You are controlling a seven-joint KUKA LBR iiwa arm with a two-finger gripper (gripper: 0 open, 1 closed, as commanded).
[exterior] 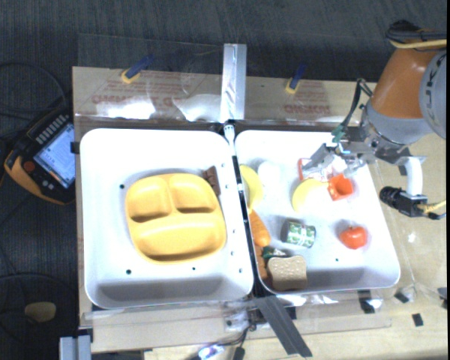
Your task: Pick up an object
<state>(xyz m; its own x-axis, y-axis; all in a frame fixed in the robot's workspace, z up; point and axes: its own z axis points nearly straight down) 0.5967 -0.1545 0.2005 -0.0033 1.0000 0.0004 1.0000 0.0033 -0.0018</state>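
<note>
- The gripper (331, 163) hangs over the upper part of the right bin (382, 272), reaching in from the right, its tip just above a small orange-red object (341, 187) beside a pale yellow round piece (309, 194).
- I cannot tell whether it is released or clenched; nothing is clearly seen held in it.
- The likely target is that orange-red object, since it sits directly below the tip with bare bin floor around it.
- Other candidates lie loose in the same bin: a red tomato-like ball (352, 236), a small green can (301, 234), a brown sponge-like block (286, 272) and an orange carrot shape (259, 231) pressed against the dividing wall.
- The left bin (97, 276) carries a yellow compartment tray (176, 216), well apart from the gripper.
</note>
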